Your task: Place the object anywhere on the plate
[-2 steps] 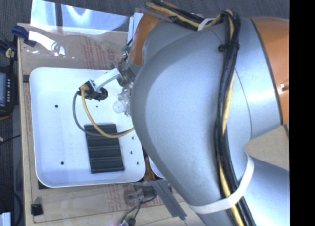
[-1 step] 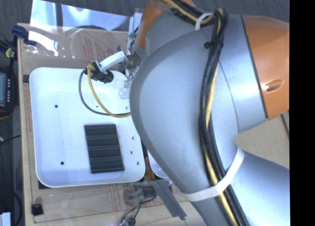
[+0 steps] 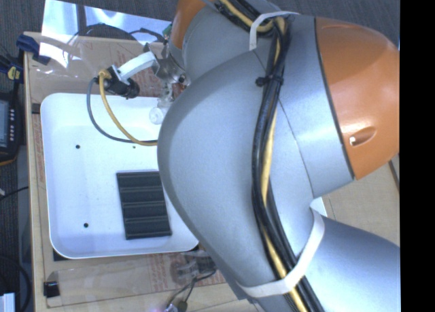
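Lying flat in the white bin (image 3: 68, 168), the dark ribbed plate (image 3: 143, 204) is seen below-left of the gripper (image 3: 165, 90), long axis up-down; grip can't be told.

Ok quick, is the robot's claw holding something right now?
Gripper: cannot be told; the big grey arm covers most of it above the white bin.

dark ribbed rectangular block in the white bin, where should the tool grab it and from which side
Probably from straight above, closing across the narrow width of the dark ribbed rectangular block, on its long edges near the middle. It lies flat in the shallow white bin, long axis running up the view, its left side clear.
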Available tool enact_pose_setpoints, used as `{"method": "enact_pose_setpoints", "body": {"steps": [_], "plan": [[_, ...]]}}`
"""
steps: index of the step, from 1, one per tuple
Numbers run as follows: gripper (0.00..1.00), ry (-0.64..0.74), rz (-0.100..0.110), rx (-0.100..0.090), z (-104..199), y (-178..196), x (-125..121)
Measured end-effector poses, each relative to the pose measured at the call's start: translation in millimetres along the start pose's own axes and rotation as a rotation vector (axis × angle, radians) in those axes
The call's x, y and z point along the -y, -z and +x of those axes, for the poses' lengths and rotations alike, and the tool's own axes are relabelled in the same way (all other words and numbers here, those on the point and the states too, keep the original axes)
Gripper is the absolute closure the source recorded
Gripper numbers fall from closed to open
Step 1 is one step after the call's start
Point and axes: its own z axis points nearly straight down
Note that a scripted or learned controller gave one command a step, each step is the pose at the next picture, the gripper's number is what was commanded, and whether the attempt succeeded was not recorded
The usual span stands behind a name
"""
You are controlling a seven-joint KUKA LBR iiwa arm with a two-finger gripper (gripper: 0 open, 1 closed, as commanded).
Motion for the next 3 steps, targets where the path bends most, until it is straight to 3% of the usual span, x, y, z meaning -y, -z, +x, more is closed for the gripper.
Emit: {"method": "enact_pose_setpoints", "body": {"steps": [1, 2, 3], "plan": [[1.00, 0.039, 0.000, 0.003, 6.3, -25.5, 47.5], [1.00, 0.314, 0.007, 0.007, -8.3, -33.2, -1.6], [1.00, 0.082, 0.001, -0.001, -4.3, 57.5, -20.5]]}}
